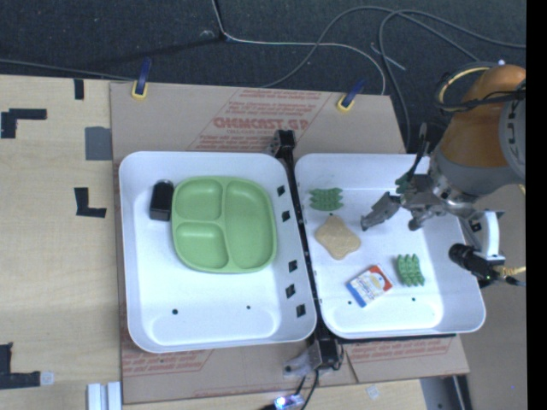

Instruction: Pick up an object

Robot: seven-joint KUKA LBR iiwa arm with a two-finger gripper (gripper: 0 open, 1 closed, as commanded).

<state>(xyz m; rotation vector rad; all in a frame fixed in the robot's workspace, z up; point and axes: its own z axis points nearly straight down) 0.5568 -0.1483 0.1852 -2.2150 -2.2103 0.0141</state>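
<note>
The claw (395, 212) hangs spread and empty over the right bin (453, 319), near the tan sponge (338, 238). It is best to come straight down and centre on one object before closing. I count two green ridged pieces, one sponge, one small packet (369, 284); the left bin (137, 254) has one green divided plate (225, 225) and one black block (161, 200).

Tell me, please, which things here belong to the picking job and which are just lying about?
For the job:
gripper
right bin
tan sponge-like piece
upper green ridged piece
lower green ridged piece
red, white and blue packet

Lying about:
left bin
green divided plate
small black block
</note>
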